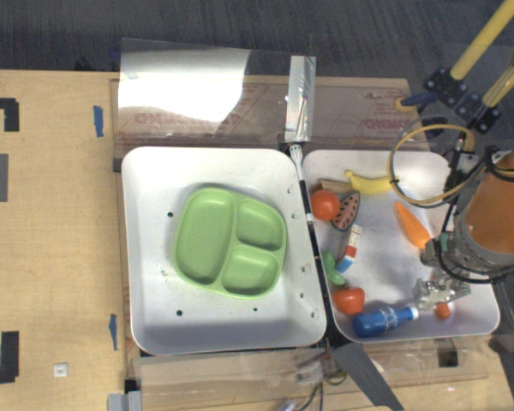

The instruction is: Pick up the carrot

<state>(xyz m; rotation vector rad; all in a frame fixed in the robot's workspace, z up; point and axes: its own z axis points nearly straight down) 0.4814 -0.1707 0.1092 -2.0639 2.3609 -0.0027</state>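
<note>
The carrot (411, 223), a short orange cone, lies tilted in the right part of the right bin (385, 255). It sits just left of the arm's wrist and below a loop of cable. My gripper (437, 293) hangs low over the bin's front right corner, a little below and right of the carrot and apart from it. A small orange piece (444, 312) lies right under the gripper.
The right bin also holds a banana (368, 182), a red ball (325, 205), a watermelon slice (349, 211), a small tube (351, 247), a red fruit (349, 299) and a blue bottle (381, 319). A green divided plate (231, 241) lies in the left bin (146, 229).
</note>
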